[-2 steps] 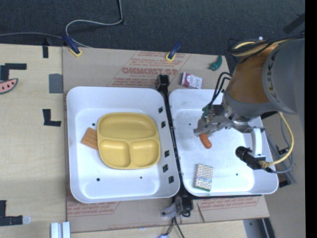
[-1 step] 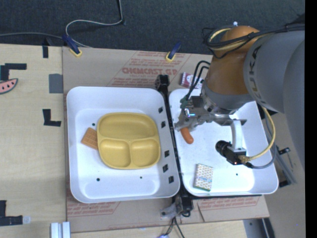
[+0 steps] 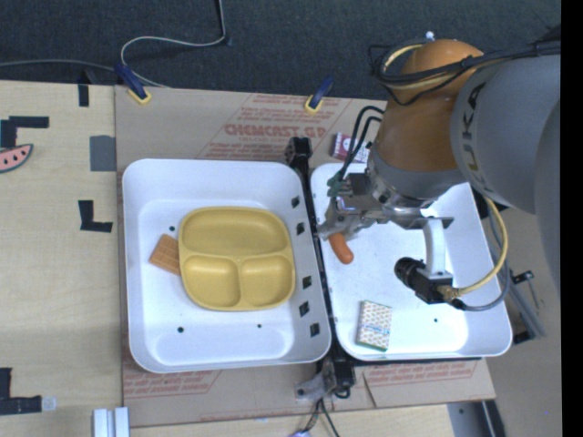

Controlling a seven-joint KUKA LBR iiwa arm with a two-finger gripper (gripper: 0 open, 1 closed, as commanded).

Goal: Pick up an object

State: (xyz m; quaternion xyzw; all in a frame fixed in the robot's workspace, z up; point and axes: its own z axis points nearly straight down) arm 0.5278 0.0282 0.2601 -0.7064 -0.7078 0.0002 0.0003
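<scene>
- The gripper sits low over the right bin, near that bin's left wall.
- An orange carrot-shaped piece lies directly beneath the fingers, at the bin's left side; actual contact cannot be confirmed.
- Whether the fingers stand apart or together cannot be told.
- A small patterned box rests near the right bin's front edge.
- The left bin carries a yellow divided plate at its centre, with a tan wafer just beside the plate's left edge.
</scene>
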